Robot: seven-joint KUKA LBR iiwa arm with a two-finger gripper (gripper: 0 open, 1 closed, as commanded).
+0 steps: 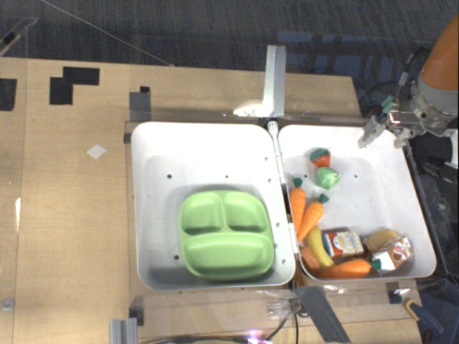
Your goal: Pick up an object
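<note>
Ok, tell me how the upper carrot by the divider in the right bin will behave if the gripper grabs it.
The carrot looks like smooth moulded plastic, so probably stiff, light and a bit slippery. Its tapered round body may squirt from a pinch or roll. It lies against a second carrot, which would likely shift too.

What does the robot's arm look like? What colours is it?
The arm is grey, with a rounded orange band near the top. Lower down sits a bulky grey wrist with dark cables and small teal bits. Its gripper is thin, pale grey metal.
</note>
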